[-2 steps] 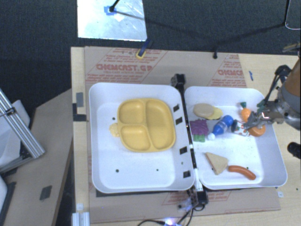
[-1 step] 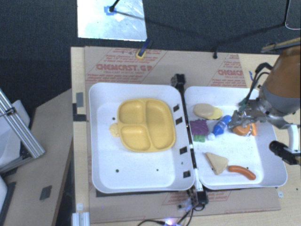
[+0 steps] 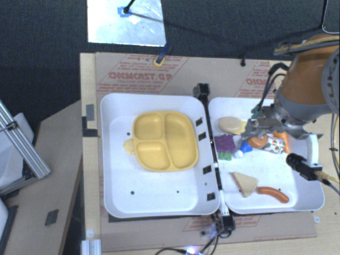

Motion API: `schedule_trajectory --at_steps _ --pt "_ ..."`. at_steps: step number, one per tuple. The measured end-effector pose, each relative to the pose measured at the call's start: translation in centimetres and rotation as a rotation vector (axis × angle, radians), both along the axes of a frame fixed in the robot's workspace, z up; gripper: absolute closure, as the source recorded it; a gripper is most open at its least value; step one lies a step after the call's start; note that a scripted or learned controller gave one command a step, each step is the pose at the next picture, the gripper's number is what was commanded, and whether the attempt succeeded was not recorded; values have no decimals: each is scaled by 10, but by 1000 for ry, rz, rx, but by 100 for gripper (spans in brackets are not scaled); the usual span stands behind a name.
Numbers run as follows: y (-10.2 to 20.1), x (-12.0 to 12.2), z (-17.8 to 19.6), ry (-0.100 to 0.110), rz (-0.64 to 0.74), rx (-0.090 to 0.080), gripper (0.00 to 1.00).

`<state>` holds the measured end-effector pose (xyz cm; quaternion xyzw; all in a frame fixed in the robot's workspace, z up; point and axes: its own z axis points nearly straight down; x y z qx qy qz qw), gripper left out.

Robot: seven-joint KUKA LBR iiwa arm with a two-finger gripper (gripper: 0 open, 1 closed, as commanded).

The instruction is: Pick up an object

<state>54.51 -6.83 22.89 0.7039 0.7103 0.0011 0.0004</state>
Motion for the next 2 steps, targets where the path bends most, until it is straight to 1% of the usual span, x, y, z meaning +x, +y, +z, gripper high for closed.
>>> schedule_trajectory --at_steps 1,2 --pt "58 23 1 -1 1 0 100" --pt "120 31 3 -1 1 1 100"
